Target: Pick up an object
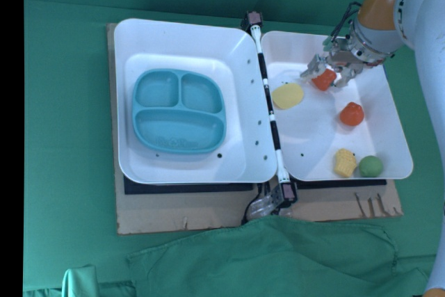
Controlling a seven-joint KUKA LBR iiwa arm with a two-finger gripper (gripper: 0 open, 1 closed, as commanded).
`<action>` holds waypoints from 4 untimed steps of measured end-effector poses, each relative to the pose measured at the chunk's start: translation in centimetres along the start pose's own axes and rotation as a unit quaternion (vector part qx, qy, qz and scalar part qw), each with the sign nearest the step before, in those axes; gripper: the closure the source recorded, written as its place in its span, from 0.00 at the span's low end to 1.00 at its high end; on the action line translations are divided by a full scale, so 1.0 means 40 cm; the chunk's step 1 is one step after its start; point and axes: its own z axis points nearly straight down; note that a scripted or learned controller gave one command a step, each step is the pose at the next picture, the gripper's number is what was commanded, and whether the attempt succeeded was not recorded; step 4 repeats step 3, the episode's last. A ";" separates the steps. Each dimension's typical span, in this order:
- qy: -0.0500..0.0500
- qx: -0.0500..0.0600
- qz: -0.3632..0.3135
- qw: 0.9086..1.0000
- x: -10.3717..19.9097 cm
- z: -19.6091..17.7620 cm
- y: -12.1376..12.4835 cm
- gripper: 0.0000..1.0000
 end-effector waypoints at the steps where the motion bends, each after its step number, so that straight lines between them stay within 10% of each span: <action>1: -0.002 -0.006 0.001 1.000 -0.004 -0.038 0.006 1.00; 3: 0.000 -0.002 0.000 1.000 -0.032 -0.369 -0.003 1.00; 4: 0.000 -0.002 0.000 1.000 -0.032 -0.369 -0.003 1.00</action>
